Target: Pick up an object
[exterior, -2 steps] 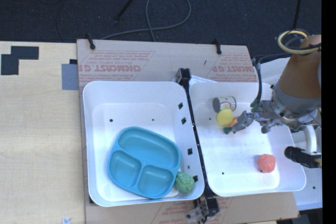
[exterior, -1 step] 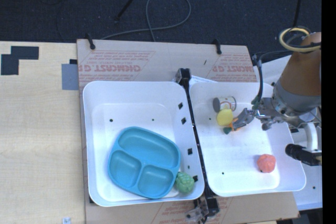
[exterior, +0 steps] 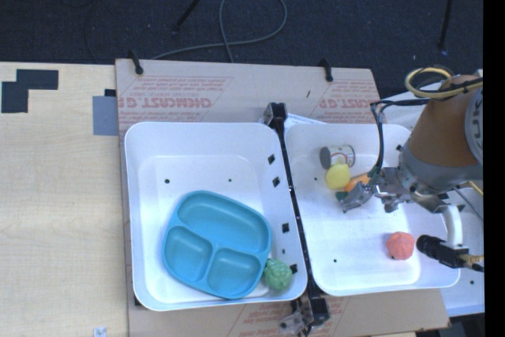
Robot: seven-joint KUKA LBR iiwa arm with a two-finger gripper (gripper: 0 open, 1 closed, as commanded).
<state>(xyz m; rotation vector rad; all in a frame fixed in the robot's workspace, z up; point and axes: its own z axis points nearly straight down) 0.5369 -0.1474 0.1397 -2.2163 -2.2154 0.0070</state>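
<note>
In the right bin (exterior: 359, 264), a yellow ball (exterior: 337, 175) lies near the middle, with a small orange piece (exterior: 359, 183) touching its right side. My gripper (exterior: 369, 196) hangs low over the bin, just right of and below these two. A pink-red ball (exterior: 401, 245) rests toward the bin's front right, apart from the gripper. Behind the yellow ball is a small grey round thing (exterior: 326, 157) with a thin ring (exterior: 346, 151) beside it.
The left bin (exterior: 150, 170) holds a blue divided plate (exterior: 217, 243) and a green lump (exterior: 277, 275) at its front right corner. A black divider (exterior: 288, 193) runs between the bins. Cardboard (exterior: 237, 95) lies behind them.
</note>
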